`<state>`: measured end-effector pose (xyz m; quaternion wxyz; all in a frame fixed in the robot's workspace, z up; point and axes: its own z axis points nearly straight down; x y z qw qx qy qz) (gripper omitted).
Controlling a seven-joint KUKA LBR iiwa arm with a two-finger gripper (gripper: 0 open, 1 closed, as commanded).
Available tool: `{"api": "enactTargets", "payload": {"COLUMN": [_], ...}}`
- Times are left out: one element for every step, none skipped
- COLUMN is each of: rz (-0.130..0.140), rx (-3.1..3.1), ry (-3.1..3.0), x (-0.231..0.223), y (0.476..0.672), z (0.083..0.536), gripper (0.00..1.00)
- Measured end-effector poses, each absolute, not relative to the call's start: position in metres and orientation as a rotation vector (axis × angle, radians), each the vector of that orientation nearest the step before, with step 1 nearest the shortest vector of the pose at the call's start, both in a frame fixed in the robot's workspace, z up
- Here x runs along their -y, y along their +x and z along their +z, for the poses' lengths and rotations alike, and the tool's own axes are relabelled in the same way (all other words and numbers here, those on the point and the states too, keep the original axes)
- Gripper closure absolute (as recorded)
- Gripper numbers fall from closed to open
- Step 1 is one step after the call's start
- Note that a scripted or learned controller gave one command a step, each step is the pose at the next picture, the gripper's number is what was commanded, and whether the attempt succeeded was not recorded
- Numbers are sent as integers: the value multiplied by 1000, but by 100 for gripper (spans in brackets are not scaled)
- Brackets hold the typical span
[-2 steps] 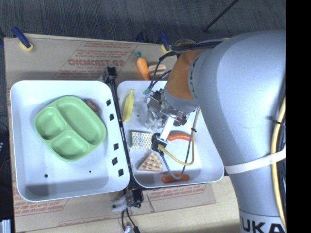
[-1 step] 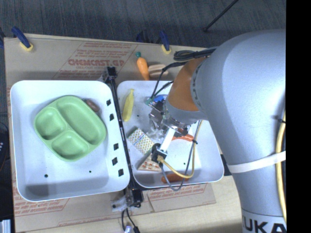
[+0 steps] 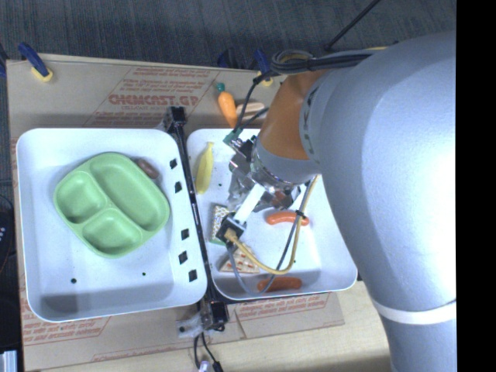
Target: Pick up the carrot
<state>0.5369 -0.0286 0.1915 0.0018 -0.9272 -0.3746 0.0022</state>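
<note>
Starting at the lower edge: brown printed cardboard [image 3: 287, 316], flat and matte, under both bins; on it the right bin [image 3: 341, 273], glossy white, shallow, round-cornered. Low in that bin, a smooth reddish sausage [image 3: 280, 284]; just above it a tan cracker wedge [image 3: 246, 263] with a gridded face; further up a second sausage [image 3: 287, 218], orange-red, shiny; left of that a small patterned scrap [image 3: 221, 214], too tangled in with the hardware to name.

Over to the left bin [image 3: 46, 285]: a matte green plate [image 3: 112, 202], rounded, split into three compartments; a brown lump [image 3: 147, 167] against its upper right rim, half hidden, hard to make out.

Back to the right bin: a pale yellow banana [image 3: 204, 167], curved, along the left wall. Just right of it the gripper [image 3: 246, 169], low over the bin's middle, masked by the wrist; spread or pressed together, cannot tell. Behind, the smooth grey arm [image 3: 403, 169] with its orange band [image 3: 283, 122], cut off by the frame.

Furthest, upper centre: the carrot [image 3: 226, 107], orange, tapered, green-tipped, on the cardboard just beyond the right bin's upper rim, outside both bins, apart from the gripper.
</note>
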Motion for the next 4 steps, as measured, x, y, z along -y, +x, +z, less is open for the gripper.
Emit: {"api": "enactTargets", "payload": {"rz": [5,4,7,5], "rx": [1466,1358,1352,1836], "ry": [-2775,-2829,-2831,-2543], "x": [5,70,86,162], "y": [540,522,476,475], "z": [252,296,244,142], "gripper": [100,100,100,100]}}
